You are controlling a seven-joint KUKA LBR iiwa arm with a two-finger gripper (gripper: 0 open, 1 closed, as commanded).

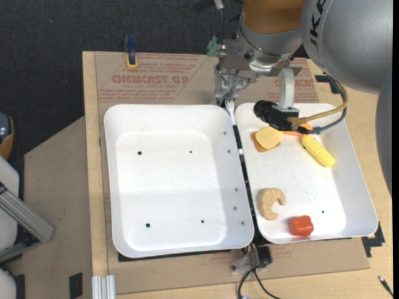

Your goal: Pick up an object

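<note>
While the arm (293,17) hangs over the far edge where the two bins meet, its jaws hold nothing; how wide they stand I cannot tell. In the right bin (355,192) lie a croissant (272,202), corn cob (318,151), red block (301,225) and yellow wedge (267,138).

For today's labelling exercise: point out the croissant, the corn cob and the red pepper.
croissant (271,202), camera view, middle of its curved body.
corn cob (318,151), camera view, middle of its length.
red pepper (301,226), camera view, centre of its top.
</note>
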